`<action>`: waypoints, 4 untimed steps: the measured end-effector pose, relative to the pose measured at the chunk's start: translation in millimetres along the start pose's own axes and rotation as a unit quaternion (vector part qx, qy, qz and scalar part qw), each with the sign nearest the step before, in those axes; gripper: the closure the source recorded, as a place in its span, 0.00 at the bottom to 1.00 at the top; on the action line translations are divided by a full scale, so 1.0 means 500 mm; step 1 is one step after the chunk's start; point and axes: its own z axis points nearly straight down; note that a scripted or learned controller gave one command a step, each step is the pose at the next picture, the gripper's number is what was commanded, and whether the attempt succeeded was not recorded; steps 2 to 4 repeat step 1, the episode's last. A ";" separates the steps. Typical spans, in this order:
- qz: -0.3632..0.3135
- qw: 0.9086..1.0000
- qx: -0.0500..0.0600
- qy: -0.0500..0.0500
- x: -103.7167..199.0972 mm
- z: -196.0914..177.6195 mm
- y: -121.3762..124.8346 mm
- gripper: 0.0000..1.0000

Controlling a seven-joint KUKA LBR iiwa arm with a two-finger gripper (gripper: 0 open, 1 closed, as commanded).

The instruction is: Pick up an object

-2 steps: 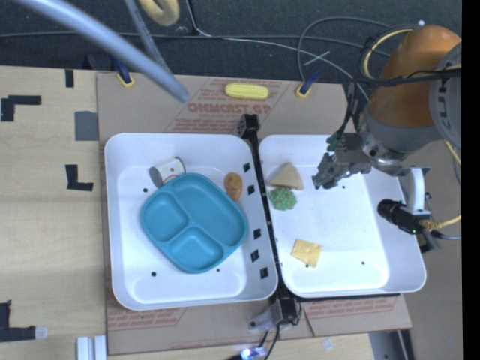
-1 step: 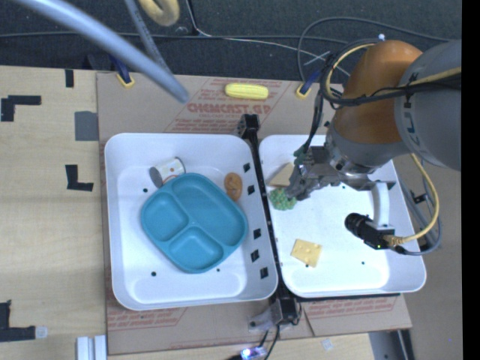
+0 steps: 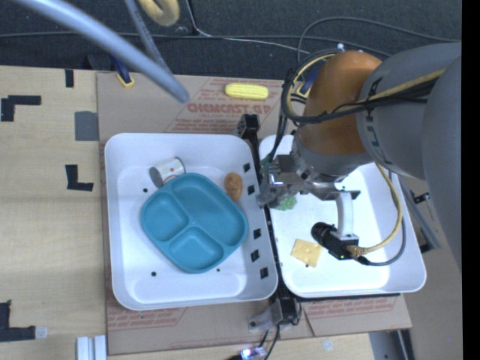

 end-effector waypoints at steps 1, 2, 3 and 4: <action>0.000 1.000 0.000 0.000 0.110 0.022 -0.021 1.00; 0.000 1.000 0.000 0.000 0.110 0.022 -0.021 1.00; 0.000 1.000 0.000 0.000 0.110 0.022 -0.021 1.00; 0.000 1.000 0.000 0.000 0.110 0.022 -0.021 1.00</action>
